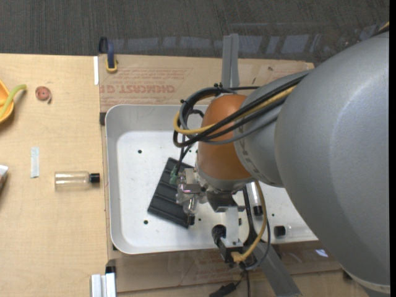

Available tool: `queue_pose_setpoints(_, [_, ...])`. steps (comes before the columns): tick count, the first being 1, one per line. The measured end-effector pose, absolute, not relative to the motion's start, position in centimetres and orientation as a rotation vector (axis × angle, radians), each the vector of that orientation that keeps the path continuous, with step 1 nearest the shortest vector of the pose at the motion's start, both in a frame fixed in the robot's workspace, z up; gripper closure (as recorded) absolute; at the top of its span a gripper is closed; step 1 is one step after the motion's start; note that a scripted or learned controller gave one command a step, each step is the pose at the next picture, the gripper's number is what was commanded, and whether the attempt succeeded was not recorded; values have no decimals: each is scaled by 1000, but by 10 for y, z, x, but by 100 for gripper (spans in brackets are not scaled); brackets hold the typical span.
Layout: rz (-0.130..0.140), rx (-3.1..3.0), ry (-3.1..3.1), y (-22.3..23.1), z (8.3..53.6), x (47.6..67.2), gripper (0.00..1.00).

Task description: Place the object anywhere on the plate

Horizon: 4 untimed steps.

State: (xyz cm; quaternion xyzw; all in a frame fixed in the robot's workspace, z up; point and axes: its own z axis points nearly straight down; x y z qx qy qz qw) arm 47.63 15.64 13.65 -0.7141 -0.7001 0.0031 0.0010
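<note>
A flat black rectangular piece (166, 193) with ribbed lines lies tilted in the middle of the white bin (124, 166). My gripper (187, 197) hangs from the orange band (223, 144) of the arm and sits right over the right end of that black piece, touching or nearly touching it. The wrist and its cables hide the gripper's tip. I cannot tell whether the black piece is the plate or the object. The grey arm (334, 153) covers the right side of the bin.
On the wooden bench to the left lie a clear bottle with a black cap (75, 178), a small white strip (34, 163), a red disc (42, 93) and a yellow item (6, 101). Cardboard (148, 82) lies behind the bin. A small black part (279, 231) sits near the bin's front right.
</note>
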Motion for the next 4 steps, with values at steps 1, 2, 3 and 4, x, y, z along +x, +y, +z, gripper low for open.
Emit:
queue_pose_setpoints(1, [8,-2515,-1883,76,190,612,100])
queue_pose_setpoints(2, [11,-2785,-1455,151,210,546,100])
queue_pose_setpoints(3, [13,-2745,-1526,171,137,476,100])
queue_pose_setpoints(4, [8,-2909,-1192,157,385,498,100])
